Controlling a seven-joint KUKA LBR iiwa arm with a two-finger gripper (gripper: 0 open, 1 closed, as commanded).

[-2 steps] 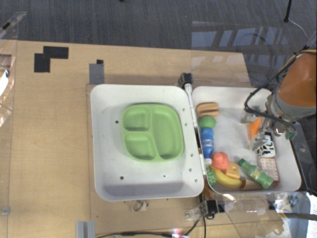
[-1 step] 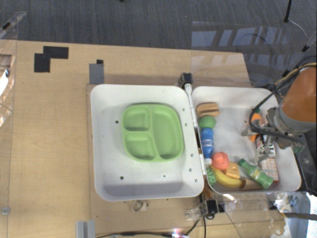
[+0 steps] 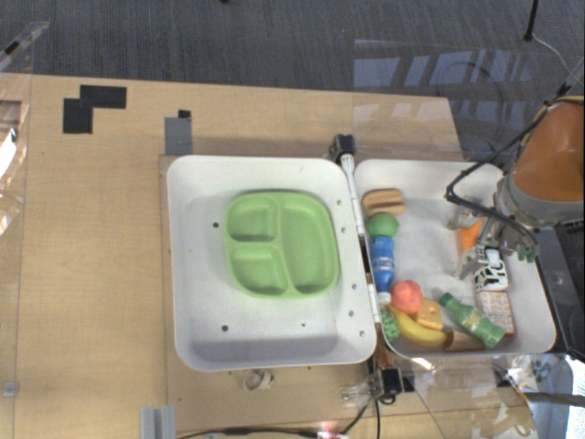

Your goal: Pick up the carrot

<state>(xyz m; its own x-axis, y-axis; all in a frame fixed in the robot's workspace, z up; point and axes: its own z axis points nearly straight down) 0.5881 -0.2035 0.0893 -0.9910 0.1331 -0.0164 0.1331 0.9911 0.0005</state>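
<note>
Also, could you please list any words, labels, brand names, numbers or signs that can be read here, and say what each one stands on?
None can be read.
Small carton, right bin: black-and-white and red printing, too blurred to read.
Blue bottle: pale label, too small to read.
Green bottle: label patch, unreadable.
Black marks on the bench: plain shapes, no text.

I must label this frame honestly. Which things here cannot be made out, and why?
- Carrot: an orange sliver shows in the camera view; the arm's wrist and cables cover the rest.
- Gripper: whether it is open or shut is lost in clutter.
- Carton: print too small to read.
- Arm: cut off by the right edge.
</note>
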